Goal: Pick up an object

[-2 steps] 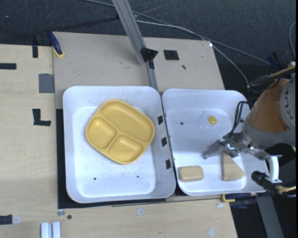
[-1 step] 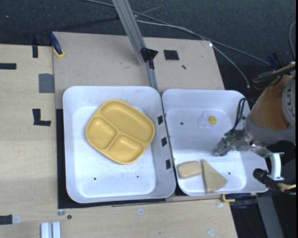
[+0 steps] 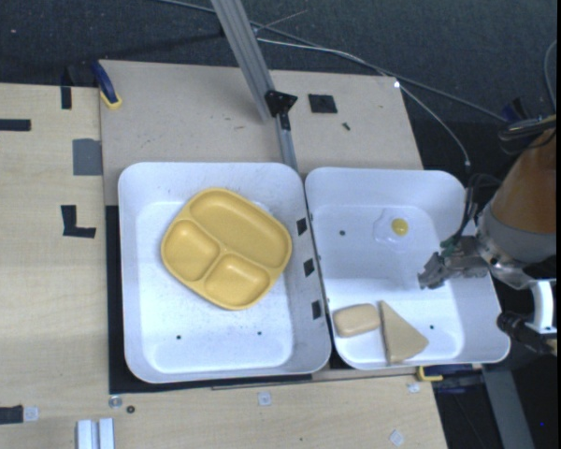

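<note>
In the left bin (image 3: 145, 195) a yellow divided plate (image 3: 226, 247) lies flat. The right bin (image 3: 355, 183) holds a small fried-egg toy (image 3: 395, 226) toward the back, a beige rounded bread piece (image 3: 355, 320) at the front, and a tan wedge (image 3: 398, 333) beside it. The arm (image 3: 528, 204) comes in from the right, and its dark gripper (image 3: 437, 271) hangs over the right side of the right bin, between the egg and the wedge. Nothing shows between its fingers.
A grey metal rod (image 3: 252, 54) slants down from the top to the gap between the bins. Black tape marks dot the wooden bench (image 3: 37, 251). A cable (image 3: 430, 110) runs across the dark floor at the upper right.
</note>
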`<move>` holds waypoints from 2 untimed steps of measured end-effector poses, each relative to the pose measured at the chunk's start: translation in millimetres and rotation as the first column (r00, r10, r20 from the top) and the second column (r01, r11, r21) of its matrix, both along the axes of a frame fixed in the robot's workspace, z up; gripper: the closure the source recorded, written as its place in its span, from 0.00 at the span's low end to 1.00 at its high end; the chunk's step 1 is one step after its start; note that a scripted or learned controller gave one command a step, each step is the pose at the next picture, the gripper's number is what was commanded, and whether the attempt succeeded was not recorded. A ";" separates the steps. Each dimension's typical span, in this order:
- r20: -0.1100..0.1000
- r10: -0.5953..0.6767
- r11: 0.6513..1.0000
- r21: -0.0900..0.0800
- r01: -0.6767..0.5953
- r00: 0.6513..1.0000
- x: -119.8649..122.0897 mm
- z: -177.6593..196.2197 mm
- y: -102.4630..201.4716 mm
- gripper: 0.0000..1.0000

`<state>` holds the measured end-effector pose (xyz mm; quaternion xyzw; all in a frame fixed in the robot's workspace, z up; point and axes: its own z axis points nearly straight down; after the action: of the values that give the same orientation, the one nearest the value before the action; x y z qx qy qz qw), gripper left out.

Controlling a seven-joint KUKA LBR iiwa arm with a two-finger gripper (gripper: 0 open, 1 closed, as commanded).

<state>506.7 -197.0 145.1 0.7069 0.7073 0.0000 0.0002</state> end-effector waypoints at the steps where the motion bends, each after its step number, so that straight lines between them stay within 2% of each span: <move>1: 0.002 0.001 1.000 -0.001 -0.001 1.000 -2.6 43.1 -3.2 1.00; 2: 0.004 0.001 1.000 -0.002 -0.001 1.000 -5.2 99.4 -12.7 1.00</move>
<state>501.5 -209.7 244.4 0.7068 0.7074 0.0006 0.0022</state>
